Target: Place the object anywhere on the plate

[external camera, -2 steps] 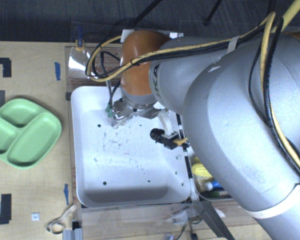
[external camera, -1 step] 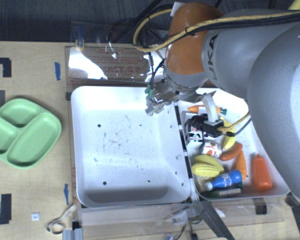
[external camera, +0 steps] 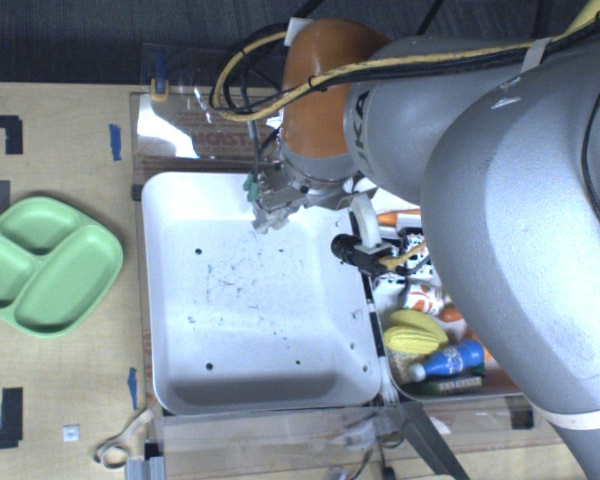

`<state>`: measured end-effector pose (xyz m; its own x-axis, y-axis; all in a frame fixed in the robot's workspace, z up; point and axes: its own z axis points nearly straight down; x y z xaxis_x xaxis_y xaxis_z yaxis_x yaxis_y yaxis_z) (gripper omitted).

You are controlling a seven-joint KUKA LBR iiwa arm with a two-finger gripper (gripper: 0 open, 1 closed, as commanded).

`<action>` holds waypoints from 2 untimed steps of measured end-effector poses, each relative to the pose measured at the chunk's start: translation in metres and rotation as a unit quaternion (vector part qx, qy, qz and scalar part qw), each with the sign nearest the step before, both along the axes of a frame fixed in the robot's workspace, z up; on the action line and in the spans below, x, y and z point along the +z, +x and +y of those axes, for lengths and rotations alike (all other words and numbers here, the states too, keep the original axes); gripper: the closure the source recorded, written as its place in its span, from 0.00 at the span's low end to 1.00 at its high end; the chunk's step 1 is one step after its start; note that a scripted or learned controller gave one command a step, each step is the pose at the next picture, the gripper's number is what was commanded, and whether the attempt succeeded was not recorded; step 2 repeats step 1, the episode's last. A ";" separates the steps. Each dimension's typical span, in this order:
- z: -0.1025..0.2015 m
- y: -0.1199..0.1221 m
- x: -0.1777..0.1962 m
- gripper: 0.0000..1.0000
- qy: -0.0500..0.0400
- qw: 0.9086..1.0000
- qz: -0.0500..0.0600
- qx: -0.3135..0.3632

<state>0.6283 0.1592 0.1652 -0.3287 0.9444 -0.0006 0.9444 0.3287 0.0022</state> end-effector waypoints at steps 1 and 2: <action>-0.032 0.015 -0.013 1.00 0.000 0.991 0.000 -0.131; -0.032 0.015 -0.013 1.00 0.000 0.991 0.000 -0.131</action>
